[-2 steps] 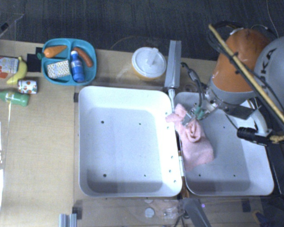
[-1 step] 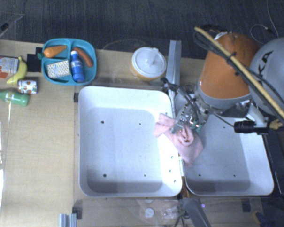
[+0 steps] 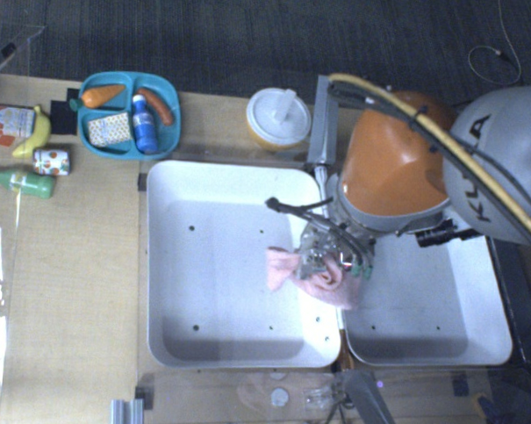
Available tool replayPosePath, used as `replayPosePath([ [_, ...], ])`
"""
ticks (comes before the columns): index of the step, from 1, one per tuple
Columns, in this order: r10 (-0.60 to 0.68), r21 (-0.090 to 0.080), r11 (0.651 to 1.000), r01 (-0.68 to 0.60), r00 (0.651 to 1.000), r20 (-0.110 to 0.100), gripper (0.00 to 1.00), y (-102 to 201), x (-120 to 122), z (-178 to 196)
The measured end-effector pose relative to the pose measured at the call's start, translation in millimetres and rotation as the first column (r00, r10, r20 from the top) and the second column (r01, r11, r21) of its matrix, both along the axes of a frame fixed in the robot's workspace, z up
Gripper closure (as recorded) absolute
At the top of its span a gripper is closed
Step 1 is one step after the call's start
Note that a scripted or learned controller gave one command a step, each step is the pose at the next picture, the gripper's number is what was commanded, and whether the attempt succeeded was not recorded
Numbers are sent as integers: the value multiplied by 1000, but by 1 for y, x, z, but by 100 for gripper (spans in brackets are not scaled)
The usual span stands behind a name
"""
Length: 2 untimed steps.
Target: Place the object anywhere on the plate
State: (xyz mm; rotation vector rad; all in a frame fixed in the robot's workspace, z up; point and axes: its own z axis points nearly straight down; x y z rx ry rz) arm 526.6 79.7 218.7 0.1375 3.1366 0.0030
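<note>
Cloth [image 3: 311, 275]: pink, bunched directly under gripper [image 3: 330, 264], by left bin [image 3: 185, 247] right wall.
Gripper state: can't tell, hidden.

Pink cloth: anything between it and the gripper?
Nothing visible. The gripper sits directly over the pink cloth, at the right wall of the left bin. The arm hides the contact.

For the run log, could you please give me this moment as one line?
arm: over the bins' shared edge | gripper: down on pink cloth | cloth: right side of left bin | grasp: cannot tell
</note>
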Motion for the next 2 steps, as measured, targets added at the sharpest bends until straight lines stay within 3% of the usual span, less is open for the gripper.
replayPosePath([
  [1, 92, 0, 996, -92, 996, 0, 100, 43, -27, 4],
  [2, 92, 0, 996, -92, 996, 1, 0, 43, -27, 4],
])
